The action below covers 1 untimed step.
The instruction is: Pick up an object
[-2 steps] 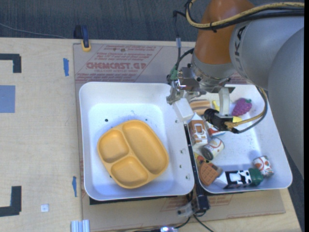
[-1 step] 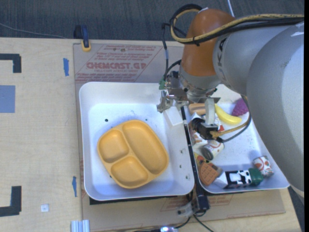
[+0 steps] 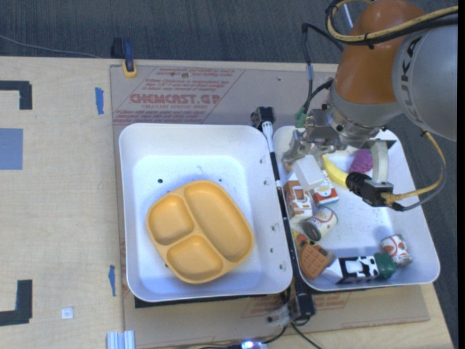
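the arm's gripper [image 3: 309, 145] hangs over the right bin [image 3: 418, 231], fingers hard to tell, and should drop straight onto one toy like the banana [image 3: 336, 171].

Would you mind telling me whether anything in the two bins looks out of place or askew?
Nothing looks spilled or damaged. The yellow divided plate sits skewed in the left bin, and the small toys are jumbled together in the right bin.
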Motion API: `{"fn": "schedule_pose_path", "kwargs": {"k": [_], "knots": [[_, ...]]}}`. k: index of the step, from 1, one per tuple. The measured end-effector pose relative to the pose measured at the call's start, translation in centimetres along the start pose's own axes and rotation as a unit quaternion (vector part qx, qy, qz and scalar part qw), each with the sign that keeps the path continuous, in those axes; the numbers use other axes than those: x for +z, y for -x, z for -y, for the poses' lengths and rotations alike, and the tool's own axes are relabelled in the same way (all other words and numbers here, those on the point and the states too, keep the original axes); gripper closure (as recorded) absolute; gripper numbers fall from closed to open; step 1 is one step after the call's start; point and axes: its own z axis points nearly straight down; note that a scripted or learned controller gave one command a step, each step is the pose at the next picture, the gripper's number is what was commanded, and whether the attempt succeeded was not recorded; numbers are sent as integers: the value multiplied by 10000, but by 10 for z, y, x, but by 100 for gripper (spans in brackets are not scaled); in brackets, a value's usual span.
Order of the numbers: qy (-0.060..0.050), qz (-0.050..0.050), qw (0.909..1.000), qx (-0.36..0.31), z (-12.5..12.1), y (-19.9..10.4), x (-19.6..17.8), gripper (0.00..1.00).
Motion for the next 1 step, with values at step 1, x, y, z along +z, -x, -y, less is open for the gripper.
{"fn": "schedule_pose_path", "kwargs": {"k": [1], "knots": [[-21, -8, 10000, -7, -4, -48, 33, 100]]}}
